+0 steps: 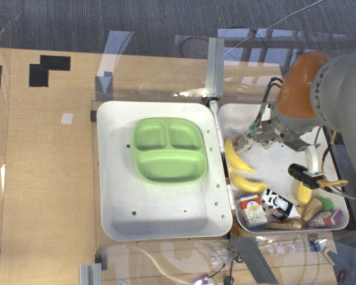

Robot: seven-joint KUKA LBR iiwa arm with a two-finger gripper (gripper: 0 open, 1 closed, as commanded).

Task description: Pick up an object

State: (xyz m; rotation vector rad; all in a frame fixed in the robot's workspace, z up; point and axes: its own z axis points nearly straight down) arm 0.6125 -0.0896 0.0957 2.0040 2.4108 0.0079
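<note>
My gripper (256,136) hangs low over the back of the right bin (267,113), just right of the upper end of a yellow banana (233,155). A second banana (248,184) lies below the first, toward the bin's front. Nothing can be made out in the gripper's grasp. The grey arm with its orange band (299,94) covers the bin's back right corner.
Along the right bin's front lie a red and white carton (253,210), a black and white box (277,202), an ice cream cone (312,208), a green item (327,203) and a small yellow piece (304,192). A green divided plate (168,149) sits in the left bin (115,206).
</note>
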